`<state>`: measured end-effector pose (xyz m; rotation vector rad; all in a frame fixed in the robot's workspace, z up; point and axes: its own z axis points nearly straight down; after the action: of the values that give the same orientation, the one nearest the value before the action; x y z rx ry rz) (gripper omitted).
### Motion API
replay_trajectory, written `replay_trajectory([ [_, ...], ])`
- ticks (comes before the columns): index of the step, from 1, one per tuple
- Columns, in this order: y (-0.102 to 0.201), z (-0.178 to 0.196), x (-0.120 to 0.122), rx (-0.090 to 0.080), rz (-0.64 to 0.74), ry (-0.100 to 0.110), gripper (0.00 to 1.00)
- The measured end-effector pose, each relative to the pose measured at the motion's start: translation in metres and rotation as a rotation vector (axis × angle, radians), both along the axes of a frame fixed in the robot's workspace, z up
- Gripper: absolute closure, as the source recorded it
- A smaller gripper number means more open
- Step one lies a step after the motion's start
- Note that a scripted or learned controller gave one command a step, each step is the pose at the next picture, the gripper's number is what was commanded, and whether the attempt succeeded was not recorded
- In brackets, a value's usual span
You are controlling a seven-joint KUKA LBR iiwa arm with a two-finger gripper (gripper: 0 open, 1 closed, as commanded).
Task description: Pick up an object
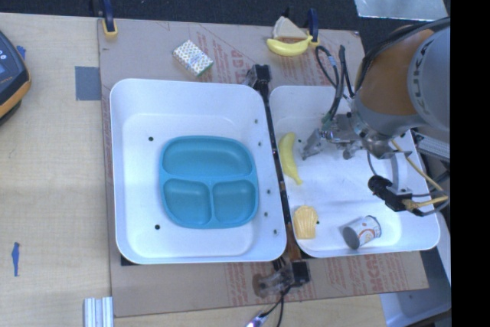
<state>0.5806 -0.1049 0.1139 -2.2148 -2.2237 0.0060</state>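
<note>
Nearest my camera, at the bench's front edge: one can (361, 231) on its side and one yellow corn-like piece (305, 222), both in the right bin (429, 241), below and apart from my gripper (325, 140).

Next back: blue divided plate (208, 181) in the left bin (122, 165), well to the gripper's left.

Level with the gripper: one banana (289, 158), just left of it against the bin wall. I take this as the likeliest pick. Whether the fingers are open or closed, I cannot tell; nothing shows between them.

Farthest: a second banana (289, 47) and a small patterned box (192, 57), outside both bins.

Risk, as I judge it: the banana hugs the wall, so a finger could land on the rim or shove the fruit aside, and the curved skin could slip.
</note>
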Motion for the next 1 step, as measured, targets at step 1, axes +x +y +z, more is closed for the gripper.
replay_trajectory([
  [1,0.0062,-0.0224,0.0588,0.002,-0.005,0.018,0.0],
])
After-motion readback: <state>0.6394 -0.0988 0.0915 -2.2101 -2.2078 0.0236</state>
